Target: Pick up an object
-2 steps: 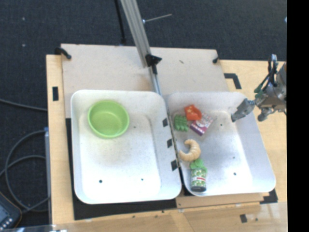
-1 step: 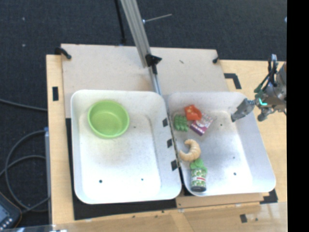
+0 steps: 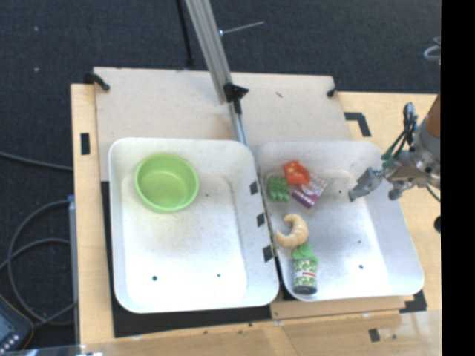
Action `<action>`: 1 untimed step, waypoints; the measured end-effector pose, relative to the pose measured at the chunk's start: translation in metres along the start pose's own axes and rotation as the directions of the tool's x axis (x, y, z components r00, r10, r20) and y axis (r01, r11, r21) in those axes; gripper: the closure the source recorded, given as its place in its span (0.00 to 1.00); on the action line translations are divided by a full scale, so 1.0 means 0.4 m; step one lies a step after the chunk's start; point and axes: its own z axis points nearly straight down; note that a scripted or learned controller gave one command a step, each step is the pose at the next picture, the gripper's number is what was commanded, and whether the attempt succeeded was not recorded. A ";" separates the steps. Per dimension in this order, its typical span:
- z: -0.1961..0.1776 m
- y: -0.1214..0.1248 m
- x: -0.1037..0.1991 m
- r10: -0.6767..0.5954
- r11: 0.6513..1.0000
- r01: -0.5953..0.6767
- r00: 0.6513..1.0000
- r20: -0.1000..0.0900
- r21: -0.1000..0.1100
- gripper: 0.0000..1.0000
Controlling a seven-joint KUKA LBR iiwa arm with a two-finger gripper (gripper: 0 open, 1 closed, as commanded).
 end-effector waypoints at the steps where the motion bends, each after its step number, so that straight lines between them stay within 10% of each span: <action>1: 0.121 0.007 0.020 0.002 1.000 -0.002 1.000 -0.001 0.002 0.00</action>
